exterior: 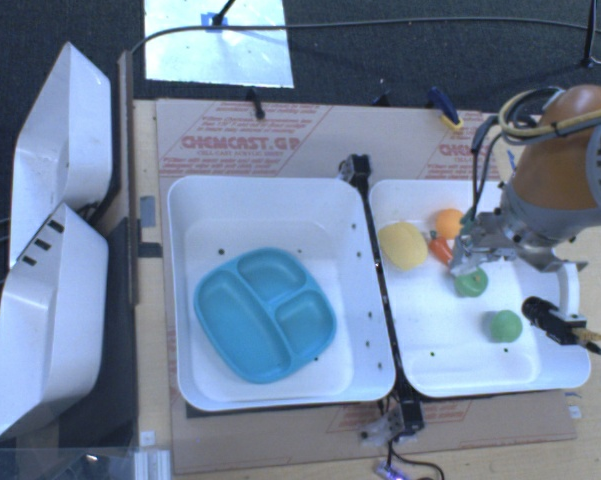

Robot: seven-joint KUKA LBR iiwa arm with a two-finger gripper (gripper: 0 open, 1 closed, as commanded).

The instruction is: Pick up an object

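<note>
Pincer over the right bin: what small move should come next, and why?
Probably a short straight descent. The pincer sits just above the small green piece, with the orange ball and yellow lemon close beside it, so drifting sideways risks bumping them.

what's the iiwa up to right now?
It is reaching into the right bin from the right, its hand down over a small green item. A yellow fruit-like piece, an orange ball, a small orange piece and a green ball lie loose around it. Whether it has gripped anything is not clear. The left bin holds a blue divided plate.
</note>
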